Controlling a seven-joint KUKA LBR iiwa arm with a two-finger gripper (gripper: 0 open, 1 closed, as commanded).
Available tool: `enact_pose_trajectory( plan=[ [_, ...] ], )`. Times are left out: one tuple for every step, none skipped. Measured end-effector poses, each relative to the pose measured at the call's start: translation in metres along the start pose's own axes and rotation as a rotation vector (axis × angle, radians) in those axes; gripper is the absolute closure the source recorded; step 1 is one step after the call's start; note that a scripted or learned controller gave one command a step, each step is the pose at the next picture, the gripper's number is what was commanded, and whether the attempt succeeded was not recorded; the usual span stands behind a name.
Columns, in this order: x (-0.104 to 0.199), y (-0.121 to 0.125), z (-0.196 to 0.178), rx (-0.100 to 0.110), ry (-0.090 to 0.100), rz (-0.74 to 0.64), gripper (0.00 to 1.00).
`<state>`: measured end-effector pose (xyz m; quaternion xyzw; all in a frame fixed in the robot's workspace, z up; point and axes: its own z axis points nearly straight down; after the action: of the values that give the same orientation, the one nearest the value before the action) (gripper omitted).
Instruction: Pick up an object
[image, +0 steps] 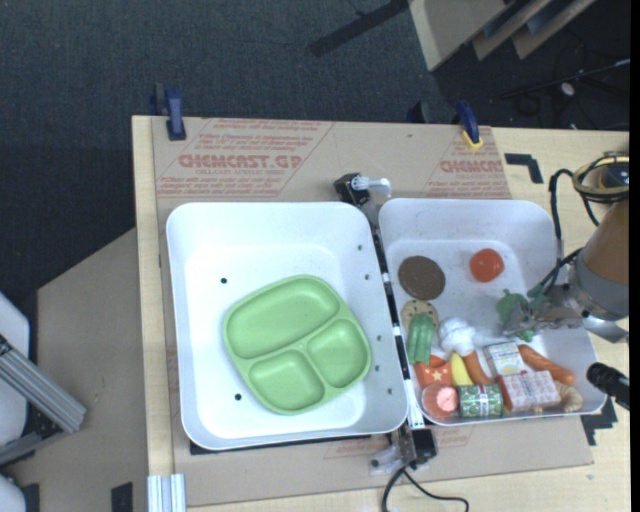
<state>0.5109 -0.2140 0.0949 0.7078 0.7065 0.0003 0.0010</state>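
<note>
The right bin (455, 215) holds several toy foods. A brown round cookie (421, 277) and a red tomato (487, 264) lie in its far half. A green leafy piece (512, 302) sits mid-right. Along the near side lie a green cucumber (421, 336), a white piece (456, 330), a yellow piece (461, 369), an orange carrot (547, 362), small boxes (528, 389) and a green can (481, 402). My gripper (527, 318) is low inside the right bin's right side, right beside the green leafy piece and just above the carrot.
The left bin (200, 300) holds a green divided plate (295, 343). A black clamp (352, 187) sits at the far end of the seam between the bins. The arm's grey body (605, 275) hangs over the right bin's right rim.
</note>
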Motion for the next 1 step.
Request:
enact_pose_trajectory(
  plan=[
    [0.0725, 0.0315, -0.0873, -0.008, 0.000, -0.011, 1.00]
  ],
)
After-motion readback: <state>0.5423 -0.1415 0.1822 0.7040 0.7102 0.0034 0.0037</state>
